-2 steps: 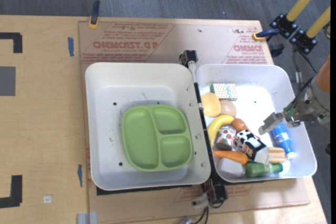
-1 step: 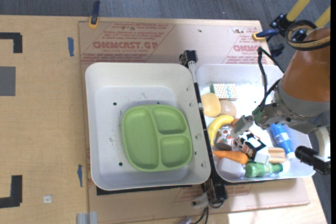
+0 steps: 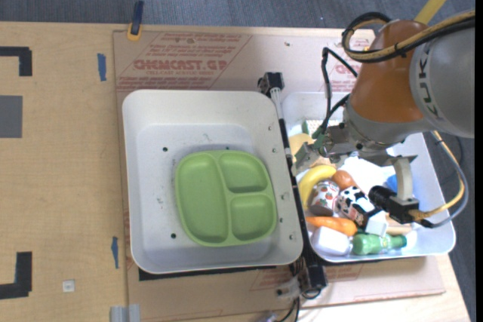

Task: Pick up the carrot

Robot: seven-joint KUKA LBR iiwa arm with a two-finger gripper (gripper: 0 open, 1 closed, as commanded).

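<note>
**Hand parked over the wrong end of the bin, carrot boxed in below**

From my seat, the carrot lies on its side at about 7 o'clock in the right bin, its long axis running roughly 9 to 3. It is hemmed in. A white block touches it at 6 o'clock, a black-and-white spotted toy sits just beside it at 1 o'clock, and a banana curves above it at 11 o'clock. A green toy lies near its 3 o'clock tip. I judge that this crowding leaves the carrot little free flank for a grasp.

The arm reaches in across the bin, and the hand sits at about 10 o'clock in the bin, above the banana's upper end. The carrot is well apart from it, at 6 o'clock. I cannot tell whether the hand is open or closed, because the wrist hides it from this slant. Nothing visible is held.

The left bin carries only a green divided tray, which plays no part in this task. Both bins rest on the desk.

My reading is that the approach is not yet lined up. The hand would need to travel toward 6 o'clock and close across the carrot's narrow width, or it risks catching the block or the spotted toy.
</note>
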